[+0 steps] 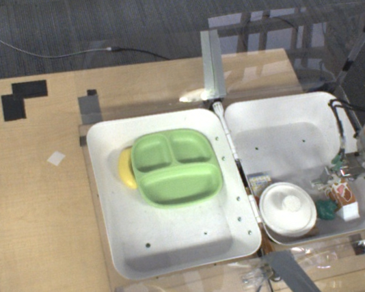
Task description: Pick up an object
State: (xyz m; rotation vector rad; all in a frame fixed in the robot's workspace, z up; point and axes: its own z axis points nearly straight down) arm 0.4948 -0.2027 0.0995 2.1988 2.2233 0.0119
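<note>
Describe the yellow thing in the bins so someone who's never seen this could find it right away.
Start at the left bin, the one holding the green divided plate. Look at that plate's left edge: the yellow object peeks out from under it as a curved sliver. It is the only yellow item in either bin.

You look down on a pale wood worktop (36, 222) with black tape marks (22, 98) near its far left corner. Beyond it lies dark grey carpet (146, 9), crossed by a thin cable (49, 54).
</note>
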